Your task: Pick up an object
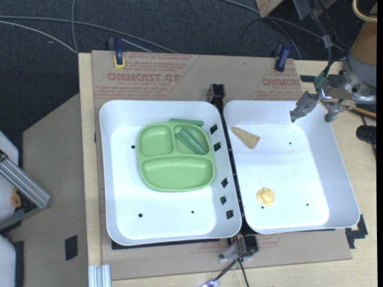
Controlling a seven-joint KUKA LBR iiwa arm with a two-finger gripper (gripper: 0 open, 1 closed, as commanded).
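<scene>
Two candidates in the right white bin [335, 160], and we're hovering empty.

Our two-finger gripper [314, 109] hangs spread above the far rim; we'd drop straight over the tan wedge-shaped piece [246, 137], nearer than the small yellow lump [266, 197], fingers straddling it.

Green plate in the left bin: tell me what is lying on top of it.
The green plate carries a darker green pod-shaped piece in its upper right compartment; the other two compartments look bare. Whatever lies beneath the plate is covered, apart from the left bin floor around it.
</scene>
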